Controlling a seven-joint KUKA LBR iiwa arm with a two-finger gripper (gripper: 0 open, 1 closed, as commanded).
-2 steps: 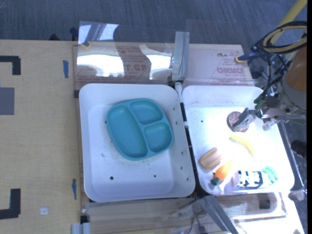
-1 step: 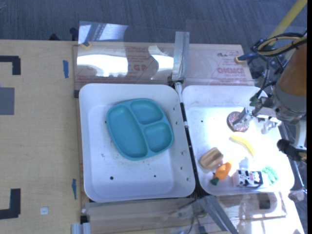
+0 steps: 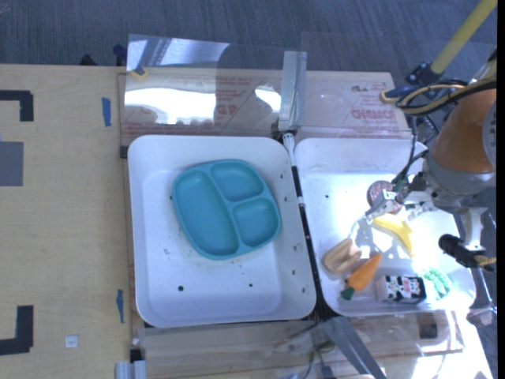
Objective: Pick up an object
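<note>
Toys lie clustered in the right bin (image 3: 316, 172) of two shallow white bins on a wooden bench (image 3: 55, 212). A yellow banana (image 3: 394, 231) sits near the bin's middle, with a tan bread-like piece (image 3: 342, 255) beside it and an orange carrot (image 3: 363, 275) just below, its green tip pointing toward the front left corner. Near the front wall rest a small black-and-white box (image 3: 402, 288) and a pale green ruffled piece (image 3: 435, 283). The left bin (image 3: 150, 290) holds a teal divided plate (image 3: 226, 208).

The grey and orange arm (image 3: 465, 144) reaches in from the right, its claw (image 3: 392, 200) low over the bin just above the banana; whether the claw is spread or closed cannot be told from this view.

All these items look like light, hollow plastic play food: stiff, smooth and likely slippery. The banana is the closest candidate; pinching it across its narrow middle should work best, since its curved ends may squirt free.
</note>
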